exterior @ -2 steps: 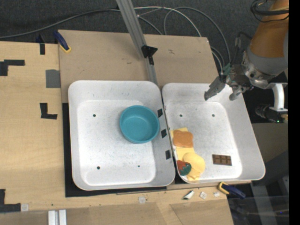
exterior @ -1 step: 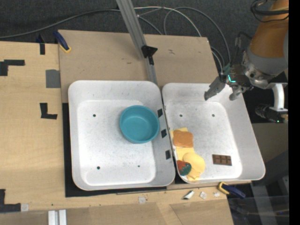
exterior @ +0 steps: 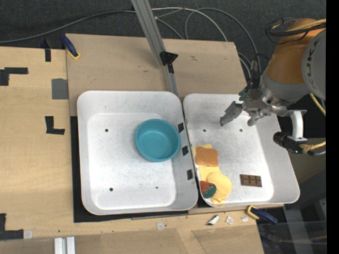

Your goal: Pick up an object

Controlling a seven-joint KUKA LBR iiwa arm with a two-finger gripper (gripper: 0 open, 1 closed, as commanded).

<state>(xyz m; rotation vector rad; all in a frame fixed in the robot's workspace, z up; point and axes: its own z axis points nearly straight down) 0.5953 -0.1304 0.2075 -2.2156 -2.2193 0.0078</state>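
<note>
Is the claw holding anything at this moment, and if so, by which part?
Nothing is held. The claw hangs open over a bare patch of the right bin, apart from the brown block and the yellow pieces.

A light wooden surface (exterior: 122, 67) carried two shallow white bins side by side, touching along their inner edges. Left bin (exterior: 100, 142) & right bin (exterior: 275, 179) both had speckled floors. A grey metal pole (exterior: 153, 33) rose at a slant from behind the bins, w/ a black clamp near its base. Black cables (exterior: 212, 23) looped across the dark floor at top. Black tape marks (exterior: 53, 125) sat on the surface at left. Blue-yellow clips (exterior: 70, 46) held the board's corners.
</note>
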